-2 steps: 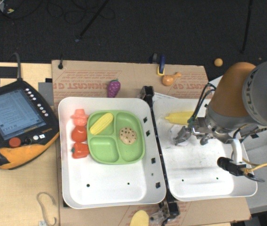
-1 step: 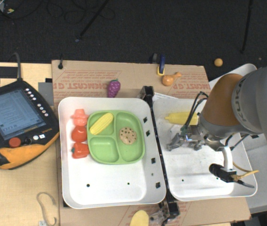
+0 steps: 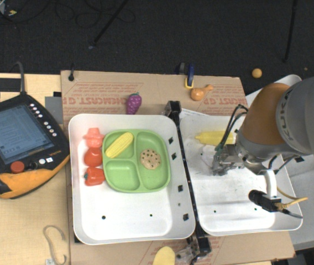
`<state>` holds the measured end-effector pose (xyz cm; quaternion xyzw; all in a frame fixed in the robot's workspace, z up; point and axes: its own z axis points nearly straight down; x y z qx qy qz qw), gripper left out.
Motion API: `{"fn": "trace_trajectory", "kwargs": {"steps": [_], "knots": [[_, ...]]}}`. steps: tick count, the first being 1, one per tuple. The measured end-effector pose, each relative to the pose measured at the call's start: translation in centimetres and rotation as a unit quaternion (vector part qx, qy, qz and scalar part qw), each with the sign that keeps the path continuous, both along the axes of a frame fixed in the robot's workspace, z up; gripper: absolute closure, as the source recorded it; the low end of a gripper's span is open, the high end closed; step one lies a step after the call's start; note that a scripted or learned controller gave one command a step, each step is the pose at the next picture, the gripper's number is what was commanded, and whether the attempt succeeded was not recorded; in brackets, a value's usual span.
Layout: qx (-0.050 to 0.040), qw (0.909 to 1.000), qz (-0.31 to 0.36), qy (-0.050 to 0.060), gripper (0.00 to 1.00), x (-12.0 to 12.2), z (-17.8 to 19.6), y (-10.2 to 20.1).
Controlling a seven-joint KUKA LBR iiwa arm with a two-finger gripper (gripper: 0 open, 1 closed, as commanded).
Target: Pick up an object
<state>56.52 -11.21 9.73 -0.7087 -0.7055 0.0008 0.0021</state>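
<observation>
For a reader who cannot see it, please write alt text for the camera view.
A grey robot arm reaches from the right, its claw low over the right white bin beside a yellow object. The left white bin holds a green divided plate with a corn cob and a cookie, and red toy pieces beside the plate.
</observation>
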Motion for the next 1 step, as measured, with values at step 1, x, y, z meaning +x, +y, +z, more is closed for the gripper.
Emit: {"fn": "trace_trajectory", "kwargs": {"steps": [1], "knots": [[-0.0009, 1.0000, 0.002, -0.003, 1.00, 0.15, 6.27, 0.05]]}}
